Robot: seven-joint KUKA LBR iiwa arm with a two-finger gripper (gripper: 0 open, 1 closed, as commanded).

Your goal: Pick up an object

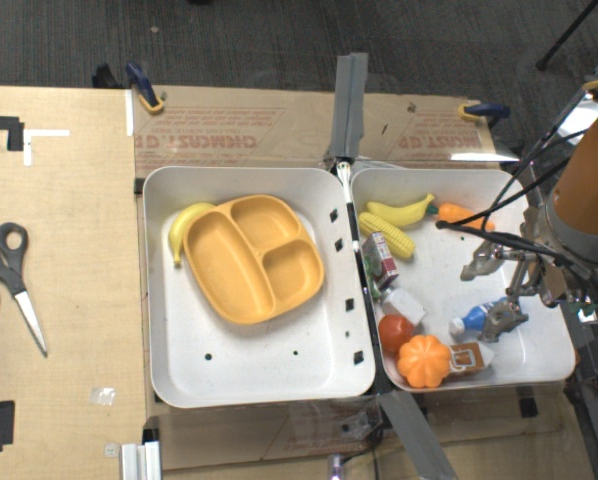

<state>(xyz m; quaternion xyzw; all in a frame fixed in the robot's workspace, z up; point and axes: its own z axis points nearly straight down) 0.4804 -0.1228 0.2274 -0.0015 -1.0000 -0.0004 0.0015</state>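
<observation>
Here the gripper (506,290) hangs at the frame's lower right over the right bin (539,366), its fingers apparently spread, nothing between them.

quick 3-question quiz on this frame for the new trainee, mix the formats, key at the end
1. True or false: the yellow divided plate lies in the left bin.
2. Multiple choice: what touches the plate's upper-left edge? A) a banana B) a carrot C) scissors
3. Fill in: at the right bin's front edge, beside the tomato, sits a small orange ____.

Key
1. True.
2. A. Another banana and the corn cob lie in the right bin; the scissors lie on the bench, left of both bins.
3. Pumpkin. The tool is over the right bin, above the blue and white item.
</observation>
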